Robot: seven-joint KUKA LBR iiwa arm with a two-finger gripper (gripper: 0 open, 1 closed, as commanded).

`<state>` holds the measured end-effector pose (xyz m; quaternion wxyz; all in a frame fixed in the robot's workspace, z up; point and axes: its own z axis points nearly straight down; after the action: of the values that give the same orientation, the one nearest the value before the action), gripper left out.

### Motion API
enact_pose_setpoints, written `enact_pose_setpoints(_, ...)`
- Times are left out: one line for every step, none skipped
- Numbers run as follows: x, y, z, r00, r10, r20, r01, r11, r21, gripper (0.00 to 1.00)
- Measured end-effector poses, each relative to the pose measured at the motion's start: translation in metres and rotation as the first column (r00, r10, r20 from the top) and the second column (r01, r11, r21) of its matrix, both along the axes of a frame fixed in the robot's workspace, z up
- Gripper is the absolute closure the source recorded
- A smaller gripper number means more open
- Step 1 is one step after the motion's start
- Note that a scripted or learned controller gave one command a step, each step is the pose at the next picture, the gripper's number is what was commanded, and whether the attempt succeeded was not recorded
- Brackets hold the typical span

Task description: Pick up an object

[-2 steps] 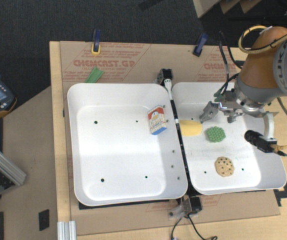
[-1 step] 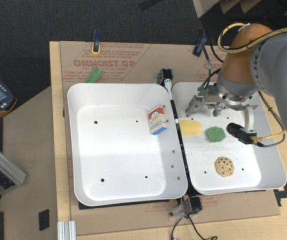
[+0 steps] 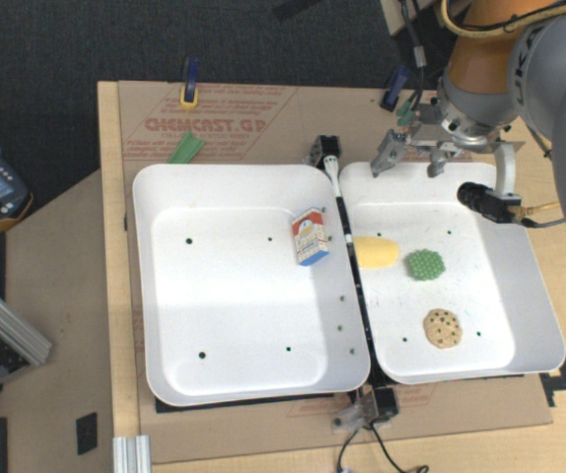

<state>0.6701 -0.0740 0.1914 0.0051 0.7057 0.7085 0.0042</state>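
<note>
My gripper [image 3: 408, 158] hangs over the far edge of the right bin [image 3: 520, 264], its two fingers spread apart with nothing between them. Below it in that bin lie a yellow lemon-shaped piece [image 3: 376, 253], a green knobbly round object [image 3: 425, 264] and a chocolate-chip cookie [image 3: 443, 328]. A small carton with red and blue print [image 3: 310, 236] stands in the left bin [image 3: 194, 294] near its right wall.
A black clip [image 3: 324, 150] sits at the far end of the divider between the bins. Blue clamps [image 3: 190, 84] hold the cardboard base at the back. A green tag [image 3: 185, 149] lies on the cardboard behind the left bin.
</note>
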Motion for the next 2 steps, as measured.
enact_pose_setpoints(-0.0921, -0.0395, -0.0597, 1.000, -0.010, -0.024, 0.010, 1.000, 0.003, 0.00)
enact_pose_setpoints(-0.0870, -0.0373, -0.0567, 1.000, -0.005, -0.014, 0.005, 1.000, 0.001, 0.00)
